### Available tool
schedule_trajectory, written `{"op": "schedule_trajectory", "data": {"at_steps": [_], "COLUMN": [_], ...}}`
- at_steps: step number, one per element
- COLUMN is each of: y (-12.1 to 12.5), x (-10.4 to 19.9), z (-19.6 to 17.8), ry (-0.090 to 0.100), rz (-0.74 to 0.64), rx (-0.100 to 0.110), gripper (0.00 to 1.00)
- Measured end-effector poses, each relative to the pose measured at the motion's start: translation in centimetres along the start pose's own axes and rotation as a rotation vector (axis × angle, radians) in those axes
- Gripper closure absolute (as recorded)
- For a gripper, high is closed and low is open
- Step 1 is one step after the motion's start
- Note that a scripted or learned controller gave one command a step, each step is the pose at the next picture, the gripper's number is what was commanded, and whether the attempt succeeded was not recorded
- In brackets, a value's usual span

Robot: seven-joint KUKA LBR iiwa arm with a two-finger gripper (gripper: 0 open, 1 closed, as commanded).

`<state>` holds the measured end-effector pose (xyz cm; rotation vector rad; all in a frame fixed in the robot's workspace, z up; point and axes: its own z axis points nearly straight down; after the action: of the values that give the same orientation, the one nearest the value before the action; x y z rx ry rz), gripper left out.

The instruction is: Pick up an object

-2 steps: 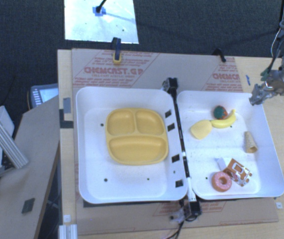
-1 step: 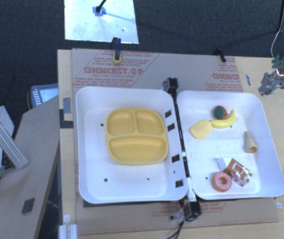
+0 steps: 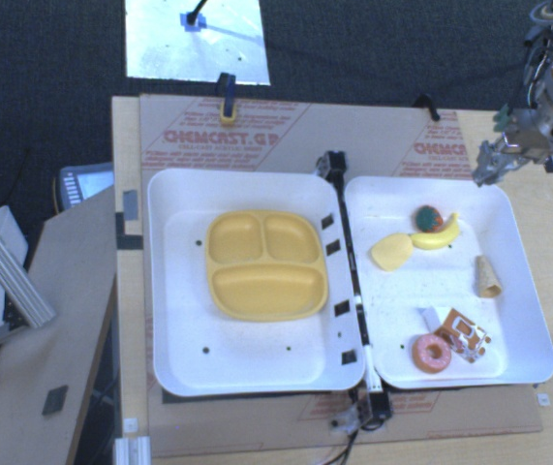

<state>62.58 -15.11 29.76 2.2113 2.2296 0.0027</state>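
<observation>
The right bin (image 3: 518, 250) holds a yellow banana (image 3: 438, 237), a small red and green fruit (image 3: 427, 218), a pale yellow flat piece (image 3: 390, 252), a tan cone (image 3: 488, 277), a pink donut (image 3: 432, 354) and a brown and white waffle-like piece (image 3: 464, 334). My gripper (image 3: 492, 166) hangs above the bin's far right corner, clear of all the objects, with nothing seen between its fingers.
The left bin (image 3: 174, 279) carries a yellow divided plate (image 3: 264, 264). A black clamp strip (image 3: 346, 260) joins the two bins. Cardboard (image 3: 286, 134) lies under them, and a shiny sheet (image 3: 197, 27) sits beyond the bench.
</observation>
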Motion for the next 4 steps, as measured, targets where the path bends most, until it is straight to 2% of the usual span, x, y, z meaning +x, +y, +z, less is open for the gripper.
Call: {"op": "schedule_trajectory", "data": {"at_steps": [1, 2, 4], "y": [0.1, -0.5, 0.4], "x": [4.9, 10.2, 20.5], "z": [2.2, 2.4, 4.9], "ry": [0.001, 0.000, 0.001], "rz": [-0.001, 0.000, -0.001], "rx": [0.001, 0.001, 0.000], "gripper": [1.00, 1.00, 1.00]}}
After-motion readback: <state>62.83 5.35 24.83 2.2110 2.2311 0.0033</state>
